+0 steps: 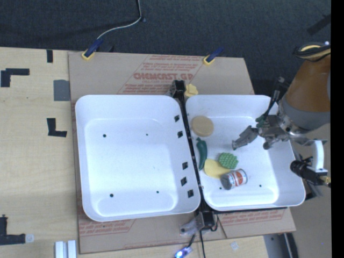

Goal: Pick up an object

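Note:
The right bin (269,198) holds a tan round disc (202,126), a slim green vegetable-shaped piece (201,152), a green textured round piece (227,159), a yellow piece (213,169) and a small can (234,178) lying on its side. My gripper (252,143) hovers over the middle right of this bin, up and to the right of the green round piece. Its fingers are spread open, with nothing between them. The arm's orange band (312,85) rises at the right.
The left bin (86,144) stands beside the right one, with black clips (185,165) along the shared wall. Both rest on a cardboard sheet (156,74) held by two clamps at the back. A cable (134,15) runs across the dark floor behind.

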